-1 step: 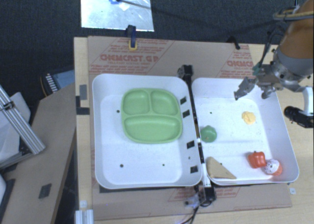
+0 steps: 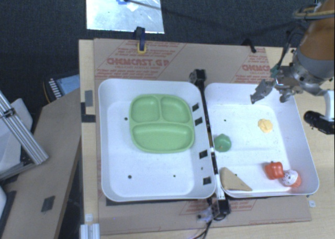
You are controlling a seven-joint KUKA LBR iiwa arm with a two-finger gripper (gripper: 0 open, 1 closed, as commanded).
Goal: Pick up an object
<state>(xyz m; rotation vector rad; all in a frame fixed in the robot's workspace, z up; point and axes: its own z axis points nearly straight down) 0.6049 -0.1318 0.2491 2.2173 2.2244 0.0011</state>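
The wooden counter (image 2: 246, 57) carries two shallow white plastic bins side by side: the left bin (image 2: 112, 138) holds a pale green three-compartment plastic plate (image 2: 161, 123) lying flat near its middle, and the right bin (image 2: 298, 133) holds the small loose things. The grey arm with its orange band (image 2: 316, 41) reaches in from the right, and its gripper (image 2: 272, 92) hangs over the far right part of the right bin with its two fingers spread apart and nothing between them. Within that bin, a tan wedge-shaped piece (image 2: 234, 180) lies at the near left corner, a round green ball-like toy (image 2: 223, 142) sits against the left wall, a red and orange toy (image 2: 274, 170) rests near the near right corner with a small white and orange figure (image 2: 290, 178) touching it on the right, and a small yellow lump (image 2: 265, 125) lies near the middle right. No object is picked yet; this looks like the approach step. The yellow lump is the closest candidate, so the next move likely calls for shifting the gripper nearer, lining the fingers either side of it, descending to the bin floor and closing.
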